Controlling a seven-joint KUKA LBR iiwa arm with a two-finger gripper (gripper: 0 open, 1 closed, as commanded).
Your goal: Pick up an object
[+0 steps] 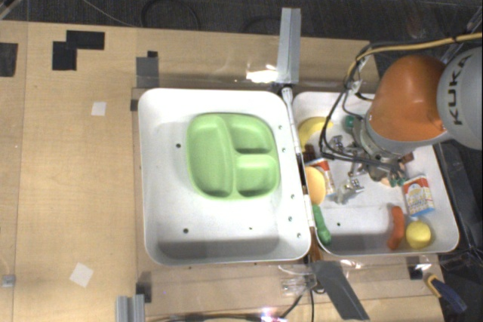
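My gripper [353, 183] hangs low over the middle of the right bin [445, 243], under the arm's orange band [407, 100]. Just to its left lies a yellow-orange fruit [316, 185] against the bin's left wall. A second yellow fruit [312, 130] sits at the bin's back left. To the gripper's right lies a small printed carton [417, 197]. An orange-red carrot-like piece [395, 227] and a yellow ball [419, 234] rest at the front right. A green stick-shaped item [321, 226] lies along the front left wall. I see nothing held.
The left bin [162, 237] holds a green divided plate [230, 154]. A metal post [289, 45] stands behind the wall shared by the two bins. Cables [355, 75] loop off the wrist over the back of the right bin. Bare wooden bench [68, 185] spreads to the left.
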